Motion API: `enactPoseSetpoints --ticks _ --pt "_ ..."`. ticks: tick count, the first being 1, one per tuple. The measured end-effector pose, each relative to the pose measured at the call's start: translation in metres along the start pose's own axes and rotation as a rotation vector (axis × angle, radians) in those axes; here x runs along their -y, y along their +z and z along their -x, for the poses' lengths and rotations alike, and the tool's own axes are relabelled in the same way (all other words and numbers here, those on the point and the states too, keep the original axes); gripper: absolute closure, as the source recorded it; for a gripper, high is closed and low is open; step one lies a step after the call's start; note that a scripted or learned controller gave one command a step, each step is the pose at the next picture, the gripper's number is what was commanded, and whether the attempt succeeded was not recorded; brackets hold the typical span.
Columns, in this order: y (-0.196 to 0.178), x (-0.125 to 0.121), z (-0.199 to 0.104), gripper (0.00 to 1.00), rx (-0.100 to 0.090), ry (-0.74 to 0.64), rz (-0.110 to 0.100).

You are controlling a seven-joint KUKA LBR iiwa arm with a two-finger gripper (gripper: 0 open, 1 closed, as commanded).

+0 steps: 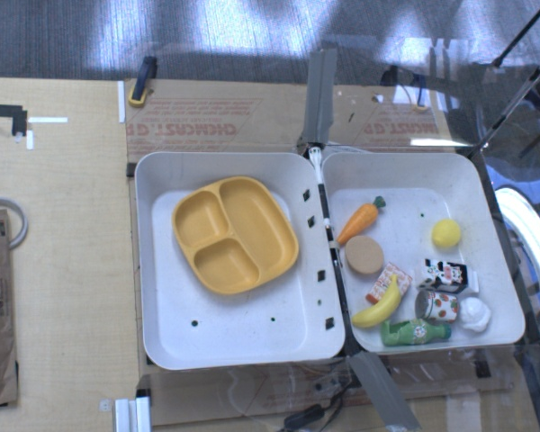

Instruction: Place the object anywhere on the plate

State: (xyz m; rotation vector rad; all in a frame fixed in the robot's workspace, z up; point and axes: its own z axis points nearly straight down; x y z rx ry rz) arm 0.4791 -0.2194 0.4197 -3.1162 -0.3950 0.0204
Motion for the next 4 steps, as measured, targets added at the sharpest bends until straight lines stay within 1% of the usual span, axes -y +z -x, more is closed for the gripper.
enactPoseSetpoints --ticks 3,4 --pt "-0.021 -0.001 -0.003 1.00 0.019 -0.010 -0.003" --pt "0.008 0.013 -0.032 1.00 -0.005 -0.166 0.001"
